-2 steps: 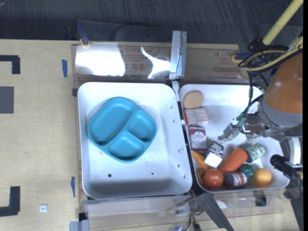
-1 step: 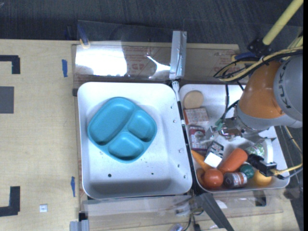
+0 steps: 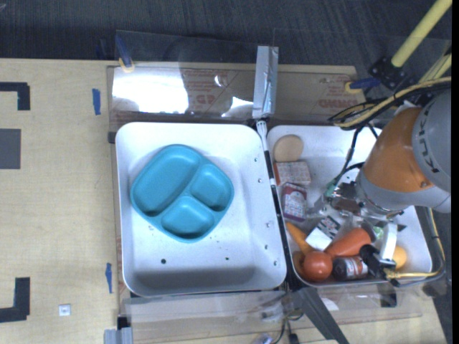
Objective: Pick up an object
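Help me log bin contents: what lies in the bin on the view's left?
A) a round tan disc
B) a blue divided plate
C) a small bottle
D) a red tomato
B: the blue divided plate rests on the white floor of the left bin.

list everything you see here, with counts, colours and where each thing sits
bench: 1, pale tan, under both bins
left bin: 1, white, left on the bench
right bin: 1, white, touching the left bin's right side
divided plate: 1, blue, middle of the left bin
round disc: 1, tan, far left corner of the right bin
packets: 2, pinkish print, along the right bin's left wall
carrot-like piece: 1, orange, near part of the right bin
ball: 1, red, near edge of the right bin
small bottle: 1, dark, right of the ball
arm: 1, grey with orange band, over the right bin
tool: 1, dark, low over the right bin's clutter
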`<action>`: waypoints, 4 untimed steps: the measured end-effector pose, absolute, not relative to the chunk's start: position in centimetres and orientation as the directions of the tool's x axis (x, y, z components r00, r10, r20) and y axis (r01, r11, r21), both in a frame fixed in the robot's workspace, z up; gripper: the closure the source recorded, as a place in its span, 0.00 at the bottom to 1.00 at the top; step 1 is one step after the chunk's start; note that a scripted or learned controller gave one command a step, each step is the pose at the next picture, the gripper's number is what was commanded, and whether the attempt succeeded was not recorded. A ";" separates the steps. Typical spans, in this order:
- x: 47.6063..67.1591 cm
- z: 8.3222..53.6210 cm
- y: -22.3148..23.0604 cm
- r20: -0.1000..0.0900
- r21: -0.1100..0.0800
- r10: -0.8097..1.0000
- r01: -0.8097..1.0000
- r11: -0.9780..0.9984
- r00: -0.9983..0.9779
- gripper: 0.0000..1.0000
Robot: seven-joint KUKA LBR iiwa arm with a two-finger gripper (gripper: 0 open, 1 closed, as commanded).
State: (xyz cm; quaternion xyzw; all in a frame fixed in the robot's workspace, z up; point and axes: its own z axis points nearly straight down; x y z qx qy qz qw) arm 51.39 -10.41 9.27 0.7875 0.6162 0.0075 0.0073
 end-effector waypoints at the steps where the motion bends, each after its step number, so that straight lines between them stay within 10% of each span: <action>1: 51.5 10.2 -10.4 0.004 0.023 0.970 0.970 -0.242 0.242 1.00; 2: 55.0 23.3 -5.6 0.000 0.004 0.999 0.999 0.046 -0.046 1.00; 3: 54.9 23.2 -5.6 -0.001 0.001 0.999 0.999 0.046 -0.046 0.00; 4: 49.0 17.2 -12.9 -0.001 -0.007 0.995 0.995 0.101 -0.101 0.00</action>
